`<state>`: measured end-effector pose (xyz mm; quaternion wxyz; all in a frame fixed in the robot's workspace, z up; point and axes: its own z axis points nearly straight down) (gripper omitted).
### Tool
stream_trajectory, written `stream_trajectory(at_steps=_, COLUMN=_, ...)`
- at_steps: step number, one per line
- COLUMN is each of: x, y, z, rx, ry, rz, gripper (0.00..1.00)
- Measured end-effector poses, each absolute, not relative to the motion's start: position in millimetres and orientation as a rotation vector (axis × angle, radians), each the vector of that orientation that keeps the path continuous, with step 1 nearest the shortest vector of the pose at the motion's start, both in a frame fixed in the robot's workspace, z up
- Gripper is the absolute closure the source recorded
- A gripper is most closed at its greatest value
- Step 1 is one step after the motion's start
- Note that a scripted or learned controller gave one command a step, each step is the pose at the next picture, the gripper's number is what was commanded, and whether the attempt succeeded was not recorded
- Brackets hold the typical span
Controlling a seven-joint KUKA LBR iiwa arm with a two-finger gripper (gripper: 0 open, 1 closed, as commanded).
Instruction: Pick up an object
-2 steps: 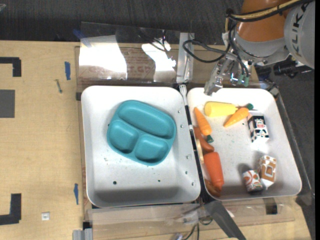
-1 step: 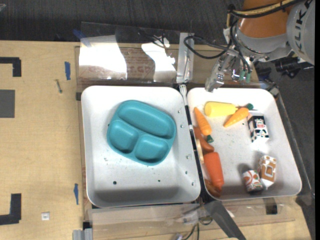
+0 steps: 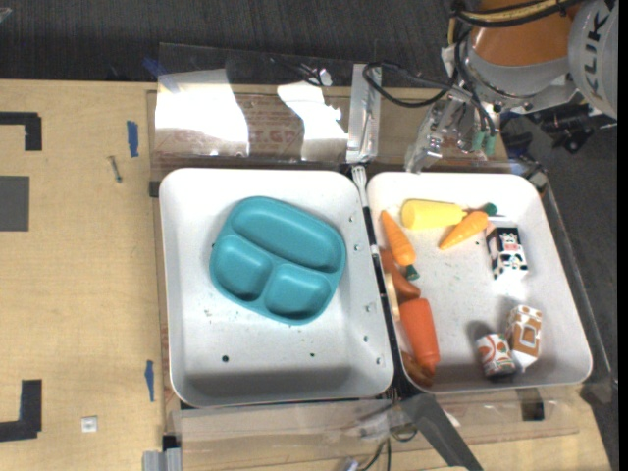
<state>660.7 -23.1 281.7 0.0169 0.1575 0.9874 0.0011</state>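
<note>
A: What are the largest elements on the table?
B: Two shallow white bins side by side. The left bin carries a teal divided plate with three compartments. The right bin carries the small objects.

A: Where is the arm?
B: The grey arm, with its orange band, enters at the upper right. Part of white lettering shows on its casing, too cropped to read. The claw hangs above the far rim of the right bin, over no object; whether it is open or closed cannot be told, and nothing is seen in it.

A: Which objects lie in the right bin?
B: Along the left wall, a large orange carrot and a slimmer one. Near the far wall, a yellow piece touches a small carrot with a green tip. Just right of these stands a black-and-white carton. Near the front, an orange-and-white carton sits beside a small can.

A: Are any labels legible?
B: No; the printing is too small to read.
</note>
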Motion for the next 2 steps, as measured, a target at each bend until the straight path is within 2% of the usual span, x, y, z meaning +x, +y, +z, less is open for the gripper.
stream_trajectory(at_steps=1, x=653.4, y=53.7, z=212.5, rx=0.581, ry=3.089, rz=0.003, gripper=1.00)
stream_trajectory(at_steps=2, x=656.5, y=52.8, z=228.1, rx=0.579, ry=3.075, rz=0.007, gripper=1.00)
